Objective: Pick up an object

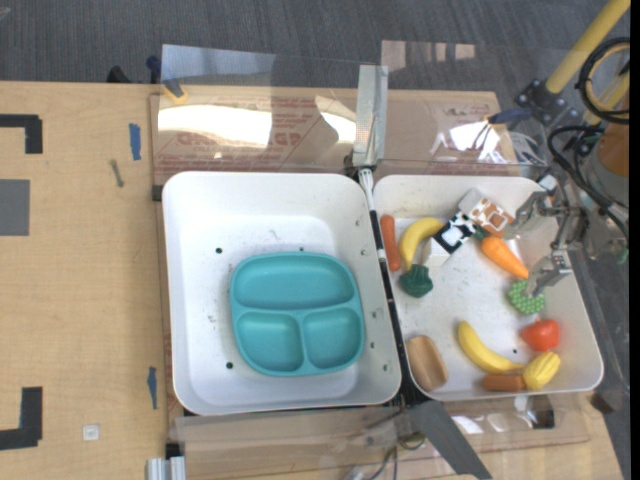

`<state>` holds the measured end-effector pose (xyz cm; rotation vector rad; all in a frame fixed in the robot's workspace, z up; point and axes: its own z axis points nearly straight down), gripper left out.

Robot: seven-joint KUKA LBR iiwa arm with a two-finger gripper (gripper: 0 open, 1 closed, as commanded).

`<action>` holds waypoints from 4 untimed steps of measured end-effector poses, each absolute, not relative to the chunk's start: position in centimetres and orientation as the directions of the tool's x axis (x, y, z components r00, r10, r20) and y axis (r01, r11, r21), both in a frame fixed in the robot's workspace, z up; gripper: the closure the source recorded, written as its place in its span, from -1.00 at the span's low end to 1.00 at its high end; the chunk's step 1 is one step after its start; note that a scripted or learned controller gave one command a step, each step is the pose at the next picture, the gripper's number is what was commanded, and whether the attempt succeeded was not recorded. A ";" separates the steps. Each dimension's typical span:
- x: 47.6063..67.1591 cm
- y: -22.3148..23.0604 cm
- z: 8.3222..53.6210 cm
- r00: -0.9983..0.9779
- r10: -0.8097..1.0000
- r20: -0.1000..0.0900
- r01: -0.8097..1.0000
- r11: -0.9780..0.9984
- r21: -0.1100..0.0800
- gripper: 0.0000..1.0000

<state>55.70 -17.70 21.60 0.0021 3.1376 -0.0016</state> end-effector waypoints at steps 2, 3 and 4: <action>52.5 -20.2 8.9 -0.975 -0.222 -0.006 -0.222 0.975 -0.004 -1.00; 55.2 -17.4 8.9 -0.967 -0.254 -0.014 -0.254 0.967 -0.006 -1.00; 61.3 -16.2 9.6 -0.994 -0.109 -0.002 -0.109 0.994 -0.002 -1.00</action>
